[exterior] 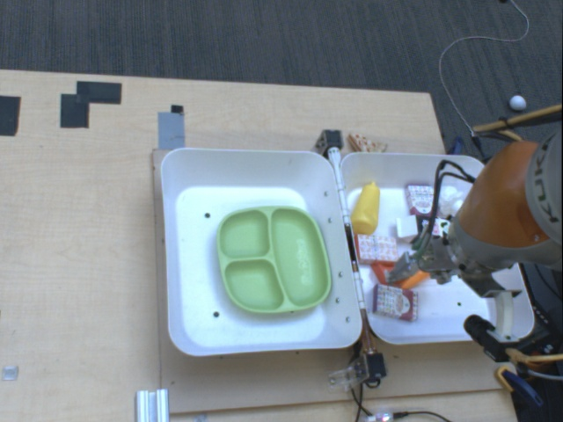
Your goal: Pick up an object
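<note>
The left bin (176,262) holds a pale green plate (274,259), a rounded rectangle divided into three compartments, one long one on its right side and two smaller ones on its left. It lies flat near the middle of that bin, tilted a little against the bin's edges.

Across the divider, in the right bin (440,323), the small things are clustered toward the bin's left half. A yellow bottle-shaped toy (365,207) lies at the far left of that bin, close to the divider. Just nearer than it sits a flat packet with red and white print (378,249). Nearer still, a dark red packet (394,301) lies close to the near wall. Another red and white packet (420,198) rests at the far side, to the right of the yellow toy, with a small white block (405,228) just on its near side.

An orange piece (406,278), carrot-like in colour, lies between the printed packet and the dark red one, right at the tip of my gripper (420,269).

My arm comes in from the right, its orange band hanging over the right half of the bin, the wrist angled down and leftward. My gripper sits low over the orange piece, touching or nearly so. I cannot tell how wide my fingers stand, nor whether the orange piece is between them.
</note>
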